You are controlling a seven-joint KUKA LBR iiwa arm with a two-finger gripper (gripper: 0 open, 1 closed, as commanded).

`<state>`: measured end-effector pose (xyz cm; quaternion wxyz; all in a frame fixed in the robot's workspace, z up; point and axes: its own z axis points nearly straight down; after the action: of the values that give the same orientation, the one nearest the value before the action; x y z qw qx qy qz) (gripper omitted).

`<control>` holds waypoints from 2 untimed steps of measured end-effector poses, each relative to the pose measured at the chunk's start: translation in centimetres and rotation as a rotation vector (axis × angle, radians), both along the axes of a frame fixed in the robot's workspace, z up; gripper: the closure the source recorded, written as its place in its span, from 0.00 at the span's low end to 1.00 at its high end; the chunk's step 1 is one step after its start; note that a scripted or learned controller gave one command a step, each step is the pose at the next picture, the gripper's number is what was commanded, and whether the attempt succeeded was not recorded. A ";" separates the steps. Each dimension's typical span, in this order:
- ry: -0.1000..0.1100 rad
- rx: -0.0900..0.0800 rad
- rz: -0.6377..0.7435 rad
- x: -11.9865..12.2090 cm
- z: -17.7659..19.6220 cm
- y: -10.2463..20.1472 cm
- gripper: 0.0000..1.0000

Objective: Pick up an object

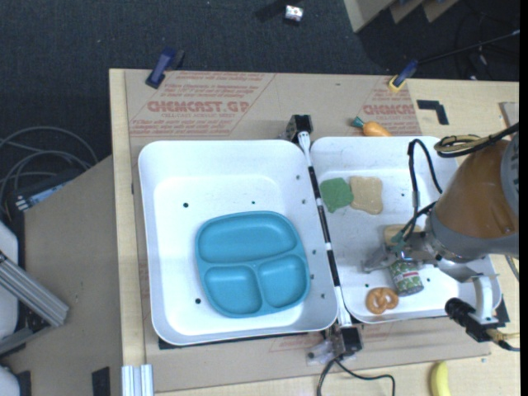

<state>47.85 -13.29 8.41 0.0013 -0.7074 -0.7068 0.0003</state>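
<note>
My gripper reaches from the right into the right bin, low over its floor. A small can with a green label lies right beside its fingertips, and a pretzel-shaped brown piece sits just in front of that. A green leafy piece and a tan bread-like piece lie toward the bin's back left. A yellowish object is partly hidden behind the gripper. Whether anything is between the fingers is hidden from view.
The left bin holds a blue divided plate. A carrot-like toy lies on the bench behind the right bin, and a yellow object sits at the bench's front right. Black cable loops over the arm.
</note>
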 end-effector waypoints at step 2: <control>-0.003 -0.001 0.002 2.8 10.1 7.1 1.00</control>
<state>50.62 -6.24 18.47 0.0001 -0.7066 -0.7076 -0.0006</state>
